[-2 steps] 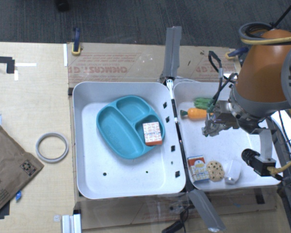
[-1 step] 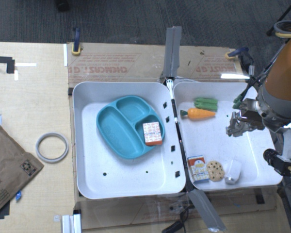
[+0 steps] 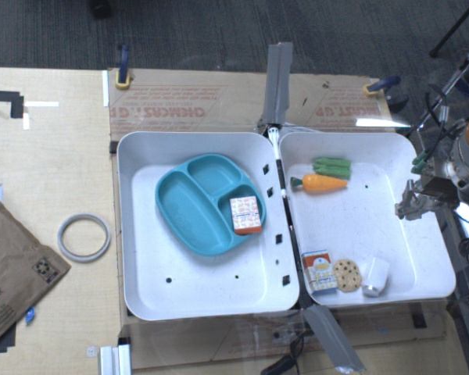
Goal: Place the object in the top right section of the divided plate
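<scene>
**Seemingly done: the box sat in a small section of the plate, the end effector well off to the right**

Apparently the placing itself was over. The small box [image 3: 245, 214], white with an orange-red lower part, rested inside the teal divided plate [image 3: 189, 209] in the left bin [image 3: 141, 287]. It lay in the small compartment on the plate's right side, the nearer of the two small ones as the camera showed them; the other small compartment lay just beyond it. Because the plate sat turned at an angle, I could not say for certain which of the two counts as the top right section, so whether the goal was met remained a judgement, not a fact. If it did count, only clearing the arm was left.

The end effector [image 3: 413, 201] hung over the right edge of the right bin [image 3: 391, 287], well apart from the box, with the divider between the bins and most of the right bin's floor between them. Its state could not be told from this view; nothing was seen gripped in it.

The right bin held a carrot [image 3: 322, 183] with a green vegetable [image 3: 331, 166] just beyond it, and along the near wall a carton [image 3: 318, 271], a cookie [image 3: 346, 274] and a white cup [image 3: 375, 276].
</scene>
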You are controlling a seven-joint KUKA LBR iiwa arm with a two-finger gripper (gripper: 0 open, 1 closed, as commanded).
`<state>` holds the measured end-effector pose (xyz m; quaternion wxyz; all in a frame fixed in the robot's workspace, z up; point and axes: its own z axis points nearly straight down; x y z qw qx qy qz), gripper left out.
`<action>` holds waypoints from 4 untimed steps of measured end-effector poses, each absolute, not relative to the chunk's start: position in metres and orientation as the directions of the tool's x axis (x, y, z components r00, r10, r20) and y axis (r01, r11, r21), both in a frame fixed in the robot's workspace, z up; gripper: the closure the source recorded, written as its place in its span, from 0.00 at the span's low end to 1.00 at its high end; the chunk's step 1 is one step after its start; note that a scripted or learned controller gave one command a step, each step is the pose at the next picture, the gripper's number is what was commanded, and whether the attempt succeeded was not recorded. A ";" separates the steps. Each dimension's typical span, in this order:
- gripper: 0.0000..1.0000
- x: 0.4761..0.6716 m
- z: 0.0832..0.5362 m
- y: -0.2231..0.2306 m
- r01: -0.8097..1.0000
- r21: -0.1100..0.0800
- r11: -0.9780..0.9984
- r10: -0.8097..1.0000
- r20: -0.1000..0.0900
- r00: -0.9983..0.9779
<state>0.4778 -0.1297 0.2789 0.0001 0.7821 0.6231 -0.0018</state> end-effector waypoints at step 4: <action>1.00 0.490 0.407 -0.216 0.273 -0.002 -0.962 0.273 -0.007 0.962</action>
